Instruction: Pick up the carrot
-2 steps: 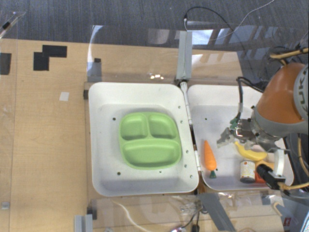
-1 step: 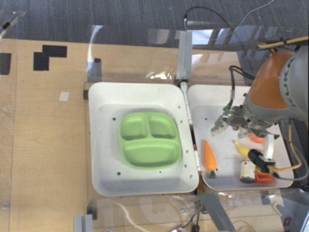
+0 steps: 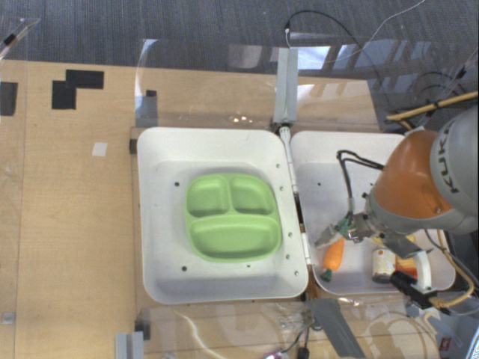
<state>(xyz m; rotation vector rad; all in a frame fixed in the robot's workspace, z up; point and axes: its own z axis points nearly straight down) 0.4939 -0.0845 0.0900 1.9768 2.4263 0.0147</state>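
- The carrot (image 3: 334,256) is lying in the right bin (image 3: 318,178), near that bin's front left corner, with its green-topped end pointing toward the front wall and its other end angled up toward the gripper (image 3: 346,229).
- The gripper is hovering just above and beside the carrot's upper end; whether it is apart or together cannot be told, since the arm's orange band (image 3: 408,182) and wrist are covering much of it.
- Nothing is showing between the gripper's tips, so the carrot is judged to be not yet held.
- To do this step well, the gripper is probably needing to centre over the carrot's thicker middle and close across its narrow width, not along its length.
- A low, straight descent is looking wise, because a rounded, tapered body is likely to roll or squirt out from a glancing pinch.
- Room is tight to the left and front: the carrot is sitting close to the bin's left wall and the divider beside the left bin (image 3: 161,200), which is holding a green sectioned plate (image 3: 232,215).
- To the carrot's right, a small can (image 3: 383,265) and other small items are crowding in.
- The open white floor behind the carrot is offering the freest room for a lift.
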